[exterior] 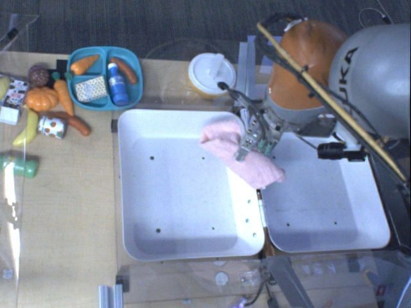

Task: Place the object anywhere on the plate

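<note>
Looking along the ridge where the left bin (186, 185) meets the right bin (334, 204), we see a pink cloth (241, 154) draped across both rims, with wide bare floor open in each bin. We read "KUKA" partly on the grey arm (369, 63). Reaching in from the right, the gripper (252, 147) pinches the cloth between its fingers. A blue divided plate (103, 79) sits well apart, upper left.
</note>
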`<action>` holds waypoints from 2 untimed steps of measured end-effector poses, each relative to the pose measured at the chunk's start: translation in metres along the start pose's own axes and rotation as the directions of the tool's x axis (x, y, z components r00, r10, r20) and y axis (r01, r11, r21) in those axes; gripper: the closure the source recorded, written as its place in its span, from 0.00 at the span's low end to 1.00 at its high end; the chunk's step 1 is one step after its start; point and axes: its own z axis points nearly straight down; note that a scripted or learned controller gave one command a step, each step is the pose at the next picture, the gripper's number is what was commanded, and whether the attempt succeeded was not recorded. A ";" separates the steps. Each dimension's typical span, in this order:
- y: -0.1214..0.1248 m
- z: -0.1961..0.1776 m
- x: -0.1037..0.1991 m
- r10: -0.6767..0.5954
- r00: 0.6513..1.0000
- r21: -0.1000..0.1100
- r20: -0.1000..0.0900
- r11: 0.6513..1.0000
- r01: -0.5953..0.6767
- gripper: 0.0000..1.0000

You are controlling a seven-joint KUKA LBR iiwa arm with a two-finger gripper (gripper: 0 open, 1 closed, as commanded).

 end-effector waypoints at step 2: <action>0.072 -0.004 0.064 -0.537 0.844 -0.001 -0.001 0.844 0.537 1.00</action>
